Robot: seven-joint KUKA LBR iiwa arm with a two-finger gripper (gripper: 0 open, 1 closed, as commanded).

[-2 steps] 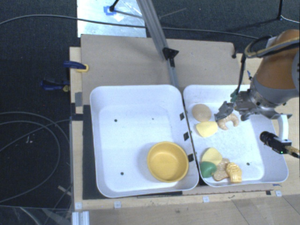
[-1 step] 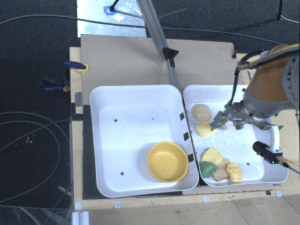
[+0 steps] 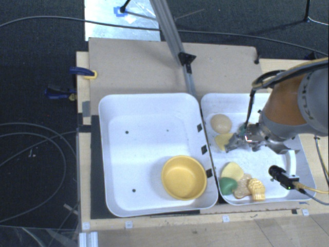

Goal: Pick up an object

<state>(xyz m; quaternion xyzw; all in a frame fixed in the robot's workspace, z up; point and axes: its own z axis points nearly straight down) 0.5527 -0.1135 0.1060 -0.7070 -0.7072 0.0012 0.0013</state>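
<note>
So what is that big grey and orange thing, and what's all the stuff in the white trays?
That is a robot arm, seen by a camera looking down from above. It reaches in from the right, and its gripper, a kind of two-finger hand, is low in the right bin beside a pale yellow piece. I cannot tell whether it holds anything. That bin also has a beige ball and a small pile of toys, yellow, green and tan. The left bin holds a yellow bowl. The arm's job is to pick something up.
</note>
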